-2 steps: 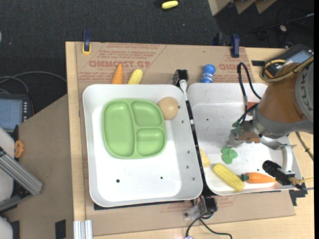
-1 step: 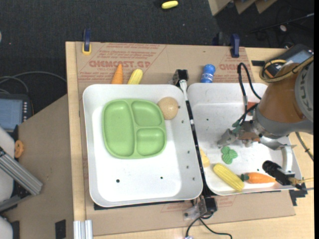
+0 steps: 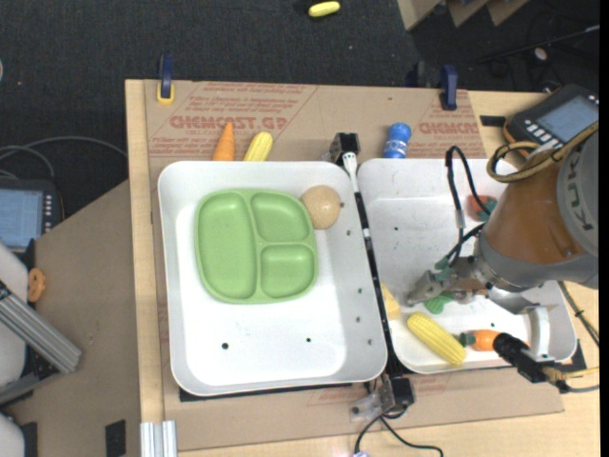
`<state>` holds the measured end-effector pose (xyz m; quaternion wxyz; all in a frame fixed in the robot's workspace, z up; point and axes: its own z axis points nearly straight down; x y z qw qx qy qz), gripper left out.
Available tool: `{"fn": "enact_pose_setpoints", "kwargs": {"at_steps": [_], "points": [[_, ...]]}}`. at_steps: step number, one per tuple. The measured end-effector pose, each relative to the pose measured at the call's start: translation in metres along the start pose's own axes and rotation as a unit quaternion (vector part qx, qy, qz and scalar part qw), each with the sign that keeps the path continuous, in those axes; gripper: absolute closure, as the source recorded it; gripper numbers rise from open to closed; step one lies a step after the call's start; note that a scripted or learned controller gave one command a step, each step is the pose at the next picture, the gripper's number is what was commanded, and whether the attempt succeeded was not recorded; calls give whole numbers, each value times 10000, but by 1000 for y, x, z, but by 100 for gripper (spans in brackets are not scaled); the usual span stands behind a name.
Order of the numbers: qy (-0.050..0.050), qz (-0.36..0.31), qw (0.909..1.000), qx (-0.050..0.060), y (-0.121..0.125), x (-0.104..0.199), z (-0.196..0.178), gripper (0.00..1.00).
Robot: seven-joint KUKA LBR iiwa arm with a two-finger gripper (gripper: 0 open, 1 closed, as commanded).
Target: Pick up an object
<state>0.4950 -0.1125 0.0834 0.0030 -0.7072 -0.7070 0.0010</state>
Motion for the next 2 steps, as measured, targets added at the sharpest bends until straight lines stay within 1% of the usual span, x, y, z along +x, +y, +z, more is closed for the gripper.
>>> {"fn": "enact_pose_setpoints", "kwargs": {"at_steps": [1,2], "points": [[-18,11,10000,-43,3,-1,-12,100],[-9,-52,9999,-99,58,67,-108,100]]}}
